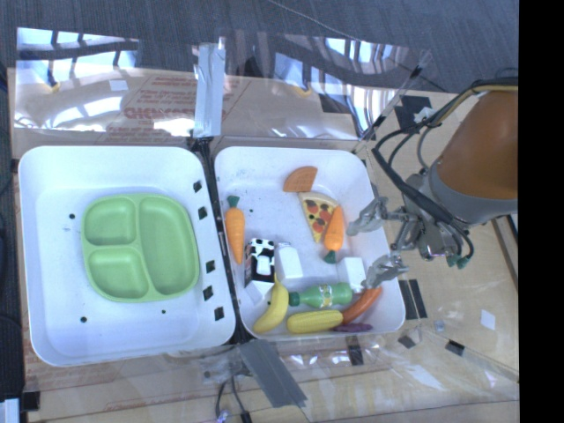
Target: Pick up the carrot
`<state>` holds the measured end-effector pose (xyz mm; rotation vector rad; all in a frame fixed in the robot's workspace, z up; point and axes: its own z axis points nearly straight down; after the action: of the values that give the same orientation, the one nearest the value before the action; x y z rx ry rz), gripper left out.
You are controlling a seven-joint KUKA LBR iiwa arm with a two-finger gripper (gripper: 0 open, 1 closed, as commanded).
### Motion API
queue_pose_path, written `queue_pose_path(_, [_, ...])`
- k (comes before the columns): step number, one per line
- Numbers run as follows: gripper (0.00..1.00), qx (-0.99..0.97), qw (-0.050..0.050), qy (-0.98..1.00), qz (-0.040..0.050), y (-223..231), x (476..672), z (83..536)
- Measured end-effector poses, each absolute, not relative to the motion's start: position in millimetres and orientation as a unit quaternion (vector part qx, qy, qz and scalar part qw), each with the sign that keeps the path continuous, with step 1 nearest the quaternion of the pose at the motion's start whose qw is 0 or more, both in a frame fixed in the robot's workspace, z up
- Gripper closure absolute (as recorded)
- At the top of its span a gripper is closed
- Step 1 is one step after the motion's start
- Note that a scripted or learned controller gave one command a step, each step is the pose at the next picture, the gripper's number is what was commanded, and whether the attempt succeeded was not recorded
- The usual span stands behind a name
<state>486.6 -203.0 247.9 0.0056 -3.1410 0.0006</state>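
While your gripper [377, 241] hangs wide open and unladen at the right bin's [264, 159] edge, several carrots [234, 230] lie inside; crowding toys could spoil your grasp.

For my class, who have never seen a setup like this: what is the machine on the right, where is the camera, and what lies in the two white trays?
One camera looks down at a slant. The grey and orange robot arm reaches in from the right; its end effector, the two-fingered grasping part, hangs open at the right bin's edge, holding nothing. The left bin holds a green divided plate. The right bin holds toy food: carrots, one along its left wall, a pizza slice, bananas, and a green bottle.
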Motion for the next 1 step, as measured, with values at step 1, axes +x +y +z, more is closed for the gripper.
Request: queue_pose_path(1, [0.0, -0.028, -0.012, -1.0, 0.0032, -210.3, 520.5, 112.1])
